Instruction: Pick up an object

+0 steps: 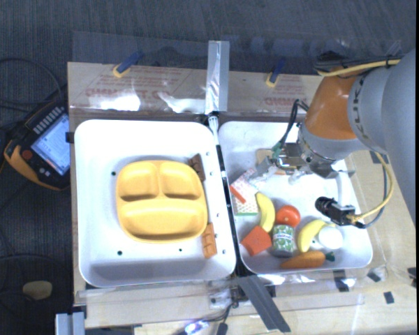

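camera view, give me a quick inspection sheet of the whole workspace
surface: bench with two shallow white bins, left bin and right bin, side by side.
job's things: in the right bin, a banana, tomato, orange-red block, green can, second banana, carrot, white ball and a red-and-white packet.
clutter: yellow divided tray in the left bin, two small brown pieces at that bin's right wall.
grippers: gripper over the right bin's upper part, fingers not readable.
cables: yellow cable along the arm; black cables on the floor at left.
surroundings: dark carpet, handheld pendant at left.
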Controlling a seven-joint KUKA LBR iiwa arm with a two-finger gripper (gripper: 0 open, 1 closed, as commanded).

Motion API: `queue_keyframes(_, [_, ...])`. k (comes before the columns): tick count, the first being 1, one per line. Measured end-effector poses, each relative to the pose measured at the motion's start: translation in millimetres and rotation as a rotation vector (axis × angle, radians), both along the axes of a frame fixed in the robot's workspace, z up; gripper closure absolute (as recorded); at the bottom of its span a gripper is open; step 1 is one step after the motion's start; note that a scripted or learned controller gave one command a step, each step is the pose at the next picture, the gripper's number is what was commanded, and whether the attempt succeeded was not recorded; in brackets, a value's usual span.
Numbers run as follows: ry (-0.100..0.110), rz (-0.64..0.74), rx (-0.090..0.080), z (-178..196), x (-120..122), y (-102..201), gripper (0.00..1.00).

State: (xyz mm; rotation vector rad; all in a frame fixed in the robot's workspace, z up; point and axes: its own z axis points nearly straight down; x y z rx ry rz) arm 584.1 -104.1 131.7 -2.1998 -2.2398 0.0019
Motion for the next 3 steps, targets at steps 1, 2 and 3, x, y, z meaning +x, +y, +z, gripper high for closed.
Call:
queue_keyframes(1, [-0.045,-0.269,0.003,-29.3,11.3,3.8,0.0])
queue_keyframes(2, [-0.001,-0.313,-0.005,31.3,25.6,-38.8,0.0])
queue_keyframes(3, [-0.011,-0.08,-0.002,-42.8,-48.8,-21.4,0.0])
